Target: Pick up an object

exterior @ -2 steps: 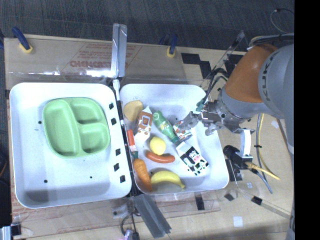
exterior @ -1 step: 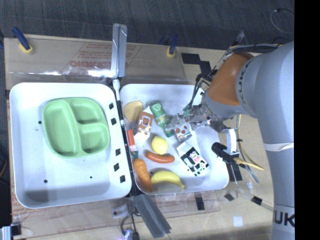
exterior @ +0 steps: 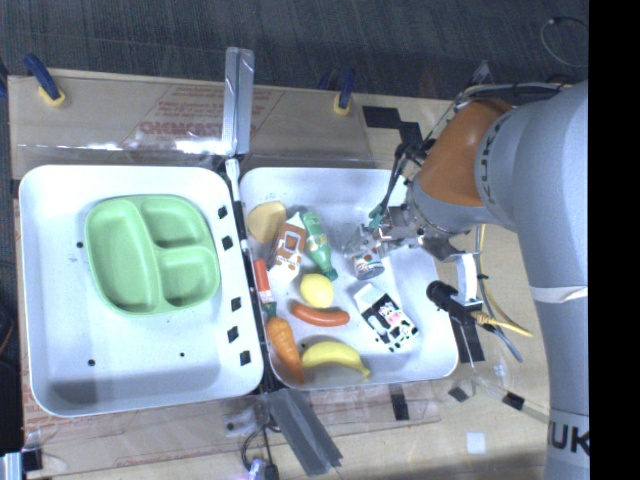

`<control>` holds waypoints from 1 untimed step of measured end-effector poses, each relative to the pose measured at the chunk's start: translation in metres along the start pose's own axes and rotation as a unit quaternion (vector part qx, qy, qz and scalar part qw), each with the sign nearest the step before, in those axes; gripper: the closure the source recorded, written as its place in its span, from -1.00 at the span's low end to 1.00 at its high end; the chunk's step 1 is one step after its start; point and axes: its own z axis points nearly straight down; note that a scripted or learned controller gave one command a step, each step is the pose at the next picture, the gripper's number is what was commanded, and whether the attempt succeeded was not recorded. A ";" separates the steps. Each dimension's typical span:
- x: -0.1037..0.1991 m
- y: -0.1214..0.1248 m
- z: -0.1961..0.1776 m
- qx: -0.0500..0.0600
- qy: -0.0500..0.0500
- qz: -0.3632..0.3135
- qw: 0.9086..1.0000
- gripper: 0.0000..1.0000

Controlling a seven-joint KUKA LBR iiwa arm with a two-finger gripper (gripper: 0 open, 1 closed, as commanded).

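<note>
**Crowded bin, claw low over a small can**

The claw (exterior: 378, 236) sits in the right bin (exterior: 430, 363), right of the frame's centre, with the grey arm (exterior: 530, 178) and its orange band (exterior: 455, 158) rising behind it toward the right edge. Just below its tip lies a small silvery can (exterior: 368, 264); claw and can look to be touching or nearly so, but I cannot tell whether the fingers are spread or closed, nor whether the can sits between them.

No particular object is named by the task, and every candidate is in the right bin: the can, a black-and-white cow-patterned carton (exterior: 388, 320) just below it, a lemon (exterior: 316, 290), a sausage (exterior: 320, 316), a banana (exterior: 333, 358), a carrot (exterior: 284, 346), a green bottle (exterior: 318, 244) and a small orange-and-white box (exterior: 289, 248). The left bin (exterior: 50, 368) holds a green divided tray (exterior: 152, 252).

The risks, as I judge them:

- The can is round and slick, and seems to lie on its side. A closing grip that lands off-centre would probably squirt it away or roll it toward the carton.
- The items are packed close. A descent slightly to the left could nudge the bottle or lemon, or pinch two things at once.
- The claw works near the bin's upper right wall, so a finger may catch the rim.
- A shallow hold could slip loose during the lift.
</note>
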 end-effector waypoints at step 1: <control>0.047 0.042 -0.105 0.008 0.000 0.196 0.981 1.00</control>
